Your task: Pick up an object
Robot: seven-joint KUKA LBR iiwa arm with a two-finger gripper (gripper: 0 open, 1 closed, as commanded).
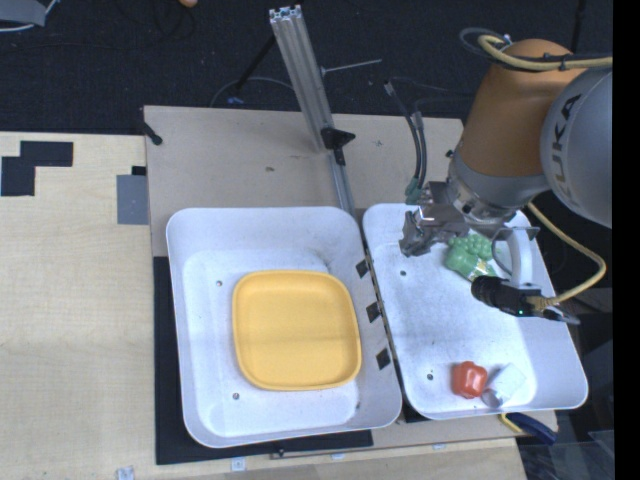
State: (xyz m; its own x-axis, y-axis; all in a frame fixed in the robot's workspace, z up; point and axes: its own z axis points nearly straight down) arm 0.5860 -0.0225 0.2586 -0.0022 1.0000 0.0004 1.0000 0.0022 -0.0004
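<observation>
My gripper (417, 236) hangs over the far left part of the right bin (430, 318), under the grey and orange wrist. A green lumpy object (466, 256) lies just to its right, partly under the wrist. Near the front of the same bin sits a red object (467, 378), and a small pale grey piece (497, 392) touches it on the right. Nothing shows in the gripper.
The left bin (200, 268) holds a yellow square plate (296, 328). A slanted aluminium bar (305, 68) rises behind the bins. Black clips (372, 311) line the seam between the bins.
</observation>
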